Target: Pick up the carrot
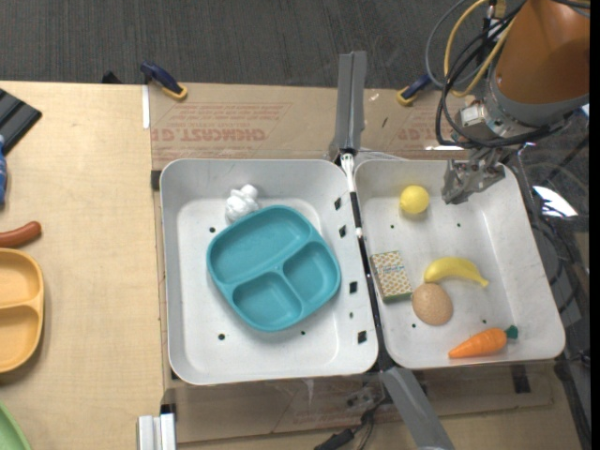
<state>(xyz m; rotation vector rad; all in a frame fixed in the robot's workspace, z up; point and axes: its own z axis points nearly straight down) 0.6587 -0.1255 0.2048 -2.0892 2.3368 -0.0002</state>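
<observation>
The carrot (482, 342), orange with a green tip, lies near the front edge of the right bin (534, 251). My gripper (465, 185) hangs over that bin's far end, right of a yellow lemon (413, 200), well away from the carrot. Nothing shows between its fingers.
In the right bin also lie a banana (456, 272), a brown egg-shaped object (432, 304) and a patterned sponge block (390, 276). The left bin (183, 251) holds a teal divided plate (272, 267) and a white crumpled object (242, 202). An orange plate (19, 312) and a sausage (20, 233) lie on the bench at left.
</observation>
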